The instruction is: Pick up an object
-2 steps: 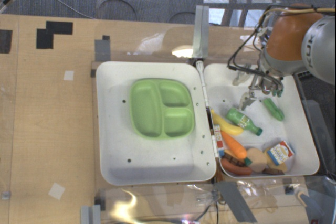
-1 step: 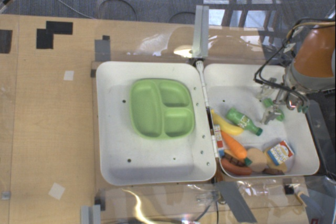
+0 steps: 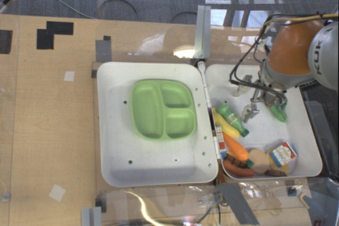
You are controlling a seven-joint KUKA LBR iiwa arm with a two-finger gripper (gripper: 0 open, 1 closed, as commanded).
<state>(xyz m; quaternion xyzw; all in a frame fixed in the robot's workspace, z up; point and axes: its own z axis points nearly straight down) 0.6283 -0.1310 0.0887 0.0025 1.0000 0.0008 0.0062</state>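
Two white bins are sitting side by side on the bench. Left bin (image 3: 114, 166): holding one green divided plate (image 3: 162, 109), lying flat near its middle. Right bin (image 3: 312, 159): holding a cluster of toy foods along its left wall and near edge, namely a green bottle (image 3: 232, 119), a yellow banana (image 3: 225, 128) just beside it, an orange carrot (image 3: 235, 148), a dark red sausage (image 3: 238, 169) at the near left corner, a tan rounded piece (image 3: 258, 159) and a small carton (image 3: 282, 154) toward the near right.

One further item: a small green object (image 3: 278, 113) (identity too small to tell, possibly a pepper or leaf) is lying apart from the cluster, toward the bin's right side.

Gripper (image 3: 251, 113): hanging over the middle of the right bin, its fingers pointing down with nothing visible between them; whether they are spread or closed cannot be told from this angle.

Governing relation: the green bottle is lying just to the left of the gripper, toward the bin's left wall, its long axis running diagonally from far-left to near-right. It is judged the nearest candidate; the small green object is lying at a similar remove on the opposite side. A grasp on the bottle would likely call for closing across that diagonal.
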